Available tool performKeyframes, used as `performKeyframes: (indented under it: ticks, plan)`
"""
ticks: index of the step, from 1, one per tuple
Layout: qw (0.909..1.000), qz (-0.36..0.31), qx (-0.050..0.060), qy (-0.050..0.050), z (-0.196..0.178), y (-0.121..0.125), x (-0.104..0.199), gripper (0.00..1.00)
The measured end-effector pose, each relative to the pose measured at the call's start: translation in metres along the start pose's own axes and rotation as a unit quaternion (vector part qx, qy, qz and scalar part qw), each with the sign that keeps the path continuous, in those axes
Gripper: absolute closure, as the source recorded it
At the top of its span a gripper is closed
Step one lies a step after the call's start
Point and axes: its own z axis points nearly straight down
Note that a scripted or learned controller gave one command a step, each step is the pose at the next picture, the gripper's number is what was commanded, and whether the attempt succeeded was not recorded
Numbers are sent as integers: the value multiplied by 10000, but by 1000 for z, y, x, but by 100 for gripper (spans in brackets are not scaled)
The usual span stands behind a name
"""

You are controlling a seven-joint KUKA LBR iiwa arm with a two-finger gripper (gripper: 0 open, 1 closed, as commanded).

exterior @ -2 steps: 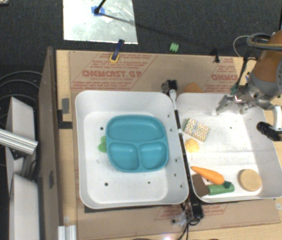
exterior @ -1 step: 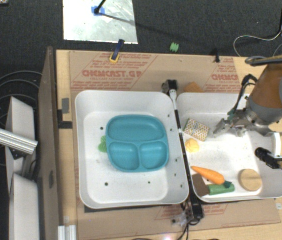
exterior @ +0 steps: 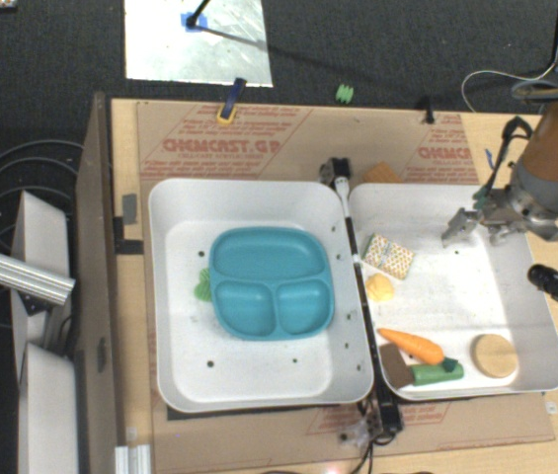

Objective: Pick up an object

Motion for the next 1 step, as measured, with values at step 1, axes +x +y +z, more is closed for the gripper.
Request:
performKeyframes:
  ticks: [1]
  plan:
    - [10000, 13, 80, 36, -7, -137, 40, 0]
